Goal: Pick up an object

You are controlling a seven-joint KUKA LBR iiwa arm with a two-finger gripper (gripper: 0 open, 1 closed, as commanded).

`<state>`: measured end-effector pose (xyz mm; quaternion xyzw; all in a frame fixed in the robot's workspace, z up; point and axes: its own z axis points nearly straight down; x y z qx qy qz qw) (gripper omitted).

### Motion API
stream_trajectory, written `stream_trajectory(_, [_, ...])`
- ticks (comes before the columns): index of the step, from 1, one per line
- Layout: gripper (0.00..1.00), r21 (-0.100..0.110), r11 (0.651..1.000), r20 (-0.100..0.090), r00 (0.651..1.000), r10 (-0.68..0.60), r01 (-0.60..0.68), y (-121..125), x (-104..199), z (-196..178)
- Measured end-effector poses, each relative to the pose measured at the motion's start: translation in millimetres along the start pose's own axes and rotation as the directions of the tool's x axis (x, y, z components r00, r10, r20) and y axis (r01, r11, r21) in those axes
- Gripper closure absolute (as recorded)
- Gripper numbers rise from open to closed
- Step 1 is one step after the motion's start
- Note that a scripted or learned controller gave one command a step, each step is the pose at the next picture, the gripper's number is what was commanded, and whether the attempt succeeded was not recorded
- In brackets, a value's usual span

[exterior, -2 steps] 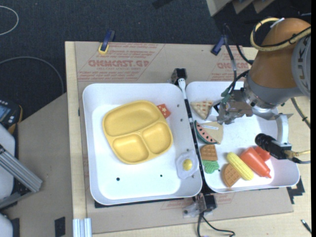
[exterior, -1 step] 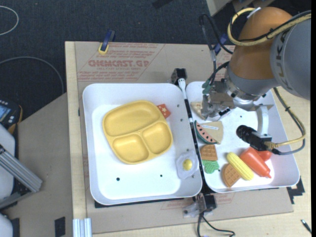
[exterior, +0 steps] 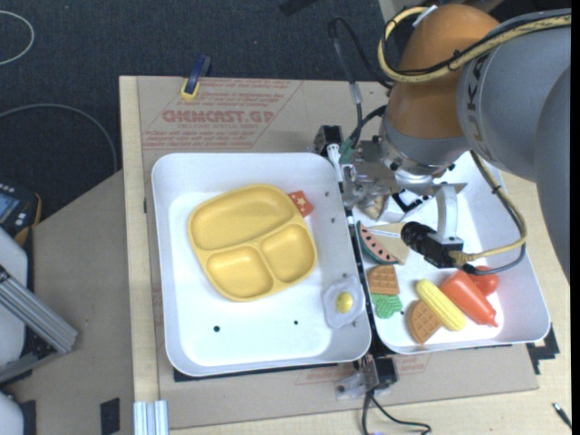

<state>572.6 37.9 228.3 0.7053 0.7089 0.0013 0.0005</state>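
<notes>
My gripper (exterior: 365,188) hangs low over the far left corner of the right bin (exterior: 530,284), close to the wall between the two bins. Just in front of it lies a watermelon slice (exterior: 381,245). Nearer the front lie a square waffle (exterior: 383,279), a green piece (exterior: 388,305), a round biscuit (exterior: 420,321), a yellow corn cob (exterior: 441,304) and a red pepper (exterior: 474,297). The wrist and its cables hide whatever lies directly under the gripper.
The left bin (exterior: 172,243) holds a yellow divided plate (exterior: 252,241), a small red piece (exterior: 301,204) at the plate's far right and a fried egg (exterior: 342,302) by the right wall. A black cable plug (exterior: 428,243) hangs over the right bin.
</notes>
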Motion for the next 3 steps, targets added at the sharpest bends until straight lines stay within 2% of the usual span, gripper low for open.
stream_trajectory(1, [1.0,0.0,1.0,0.003,1.0,0.007,-0.007,9,-21,5])
stream_trajectory(2, [1.0,0.005,1.0,0.001,1.0,0.004,-0.004,7,-11,13])
stream_trajectory(3, [1.0,-0.001,1.0,0.001,1.0,0.003,-0.003,8,-3,-1])
